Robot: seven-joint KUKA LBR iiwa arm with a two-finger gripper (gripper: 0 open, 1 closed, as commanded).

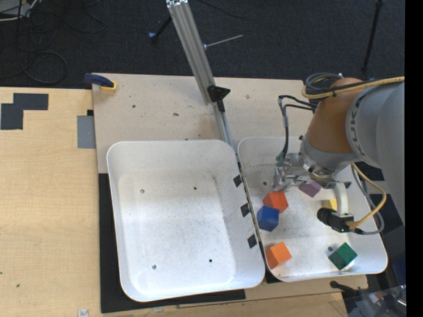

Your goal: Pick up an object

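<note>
So the arm (357,121) comes in from the right, bent down over the right bin (370,259), with the gripper (288,175) hanging low just above an orange cube (278,201). Can't tell its grip state. The blue cube (268,218) touches that orange one; another orange cube (278,253) and a green cube (342,255) sit nearer the front.
</note>
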